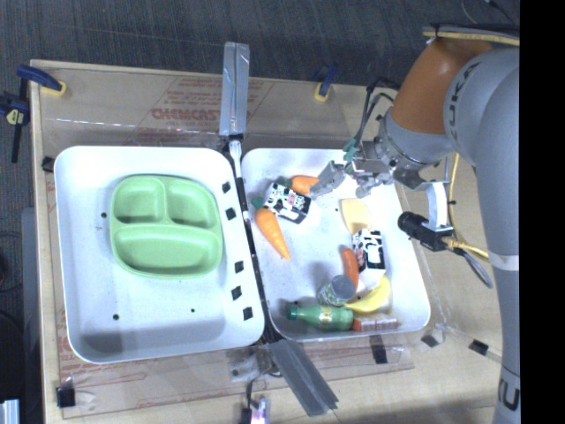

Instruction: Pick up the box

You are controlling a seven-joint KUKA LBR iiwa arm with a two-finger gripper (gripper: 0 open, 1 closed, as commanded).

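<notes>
Where the right bin point(415, 276) meets its upper left area, the box point(288, 201) lies flat, small, black and white with printed figures, between a carrot point(272, 231) and an orange piece point(304, 184). Rightward, the gripper point(346, 174) hangs over the bin's upper edge, fingers spread apart and empty, the grey arm point(481, 140) bending in from the right.
</notes>
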